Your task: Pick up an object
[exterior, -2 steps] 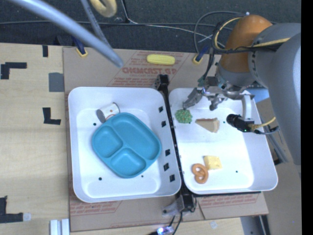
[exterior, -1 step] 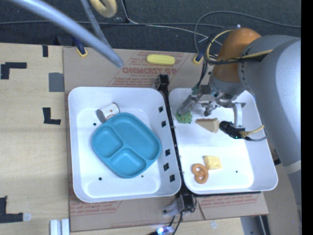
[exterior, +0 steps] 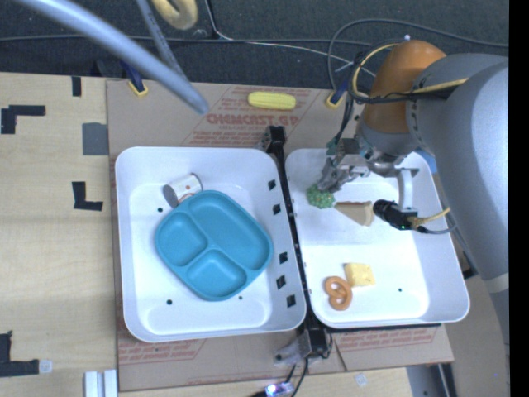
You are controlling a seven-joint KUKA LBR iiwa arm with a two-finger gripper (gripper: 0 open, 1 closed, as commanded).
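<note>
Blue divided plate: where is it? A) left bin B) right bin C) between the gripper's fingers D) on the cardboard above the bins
A: the blue divided plate lies flat in the left bin, beside a small white cup tipped on its side; the gripper is over the right bin, by the green broccoli piece.
</note>
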